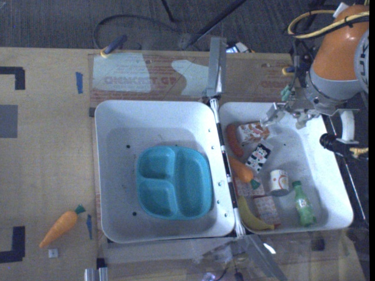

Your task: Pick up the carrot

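Carrot (pixel 241 170): in right bin (pixel 328 174), against the bin's left wall, lying on a slant, green end toward the bin's middle. Touching or just beside it: a black-and-white box (pixel 258 156) on the upper right, a reddish sausage (pixel 233 139) above along the same wall.

Second carrot (pixel 58 228) on the table (pixel 41 157), outside both bins, near the lower left corner, green top pointing up-right.

Rest of right bin: carton (pixel 253 132) at top, small cup (pixel 278 181) mid-bin, green bottle (pixel 303 204) lower right, banana (pixel 253 217) along the lower left edge, flat packet (pixel 266 206) just beside the banana.

Left bin (pixel 111 157): blue divided tray (pixel 174 182), roughly centred.

Gripper (pixel 288 116): over the right bin's upper edge, above and right of the carton, well apart from both carrots. Fingers (pixel 273 113) look spread, nothing between them.
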`<state>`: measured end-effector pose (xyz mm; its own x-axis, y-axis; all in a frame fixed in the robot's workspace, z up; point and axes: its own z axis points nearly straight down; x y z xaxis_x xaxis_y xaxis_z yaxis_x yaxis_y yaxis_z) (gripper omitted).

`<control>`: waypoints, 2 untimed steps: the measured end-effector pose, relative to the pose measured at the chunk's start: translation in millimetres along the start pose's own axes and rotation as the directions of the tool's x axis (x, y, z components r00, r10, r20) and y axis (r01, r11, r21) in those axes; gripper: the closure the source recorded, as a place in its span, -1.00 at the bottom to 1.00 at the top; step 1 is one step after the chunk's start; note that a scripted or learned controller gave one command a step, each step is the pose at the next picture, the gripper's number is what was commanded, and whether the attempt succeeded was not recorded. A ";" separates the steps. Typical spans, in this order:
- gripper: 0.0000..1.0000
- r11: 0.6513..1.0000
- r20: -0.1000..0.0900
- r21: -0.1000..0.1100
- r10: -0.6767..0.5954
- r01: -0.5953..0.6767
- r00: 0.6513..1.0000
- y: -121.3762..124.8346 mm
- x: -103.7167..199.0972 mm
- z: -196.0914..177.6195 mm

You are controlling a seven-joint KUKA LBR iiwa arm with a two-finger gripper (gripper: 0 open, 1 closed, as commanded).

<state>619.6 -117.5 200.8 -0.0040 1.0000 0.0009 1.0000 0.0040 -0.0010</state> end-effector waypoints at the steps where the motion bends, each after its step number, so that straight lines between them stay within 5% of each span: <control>1: -1.00 0.997 0.001 -0.006 -0.074 0.074 0.997 -20.5 17.9 114.7; 2: -1.00 0.987 0.001 0.070 0.145 -0.144 0.989 33.7 14.8 116.5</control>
<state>653.1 -102.5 84.3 0.1408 0.9900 -0.0005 0.9875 -0.1405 -0.0716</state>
